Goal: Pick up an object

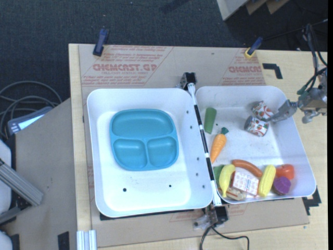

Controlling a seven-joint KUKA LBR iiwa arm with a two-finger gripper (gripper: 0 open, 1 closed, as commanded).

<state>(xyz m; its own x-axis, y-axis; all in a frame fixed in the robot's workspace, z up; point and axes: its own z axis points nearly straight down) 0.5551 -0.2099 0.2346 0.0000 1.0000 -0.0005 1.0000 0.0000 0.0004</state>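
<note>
Camera view, bench (130, 61): left bin (99, 139) holds a blue divided plate (144, 138); right bin (296, 139) holds a green block (209, 120), toy carrot (218, 145), small printed can (257, 126), and along its near wall a banana (226, 178), sausage (247, 167), snack packet (243, 183), corn cob (267, 179), tomato (286, 171) and purple ball (281, 185). Gripper (281, 112) reaches over the right bin's right rim, just beside the can; whether it is open or grasping cannot be told.

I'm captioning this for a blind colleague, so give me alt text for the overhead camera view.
A gripper reaches in from the right over the right bin, close to a small printed can. That bin also holds a toy carrot, a green piece and a cluster of toy food along its near edge. The left bin holds a blue divided plate.
</note>
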